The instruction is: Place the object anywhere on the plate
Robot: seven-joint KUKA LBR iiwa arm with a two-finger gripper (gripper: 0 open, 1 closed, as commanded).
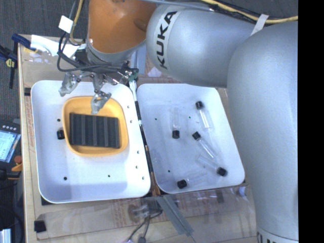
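Observation:
A yellow plate lies in the left bin, and a dark ribbed slab covers most of it. My gripper hangs over the plate's far edge, open, with one finger past the plate's far left corner and the other finger above its rim. I see nothing between them. Several clear vials with black caps lie in the right bin, among them one at the back and one near the middle.
A small black piece sits in the left bin just left of the plate. The arm's orange band and grey body cover the top and right of the view. Cables run along the bench's back left corner.

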